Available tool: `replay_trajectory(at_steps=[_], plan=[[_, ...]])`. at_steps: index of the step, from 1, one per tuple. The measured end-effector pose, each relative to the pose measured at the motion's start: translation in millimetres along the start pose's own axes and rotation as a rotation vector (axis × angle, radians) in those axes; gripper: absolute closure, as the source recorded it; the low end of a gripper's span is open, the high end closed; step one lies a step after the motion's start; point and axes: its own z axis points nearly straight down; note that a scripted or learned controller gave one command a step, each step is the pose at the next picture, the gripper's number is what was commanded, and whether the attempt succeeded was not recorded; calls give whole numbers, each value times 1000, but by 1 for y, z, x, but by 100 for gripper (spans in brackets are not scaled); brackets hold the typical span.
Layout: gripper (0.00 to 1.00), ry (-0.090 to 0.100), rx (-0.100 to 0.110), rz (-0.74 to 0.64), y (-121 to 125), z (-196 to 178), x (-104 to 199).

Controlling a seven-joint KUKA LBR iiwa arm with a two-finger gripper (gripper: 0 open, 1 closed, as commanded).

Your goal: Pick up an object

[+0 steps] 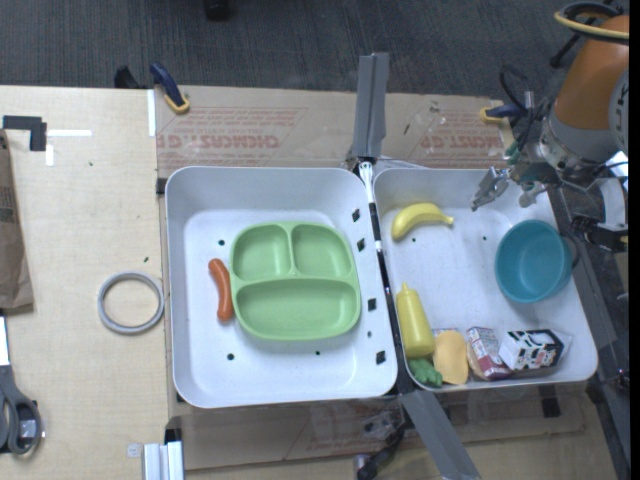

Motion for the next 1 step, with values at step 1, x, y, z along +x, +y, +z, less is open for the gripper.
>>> replay_trajectory(at_steps=[1], plan=[[0, 5, -1, 34, -11, 60, -13]])
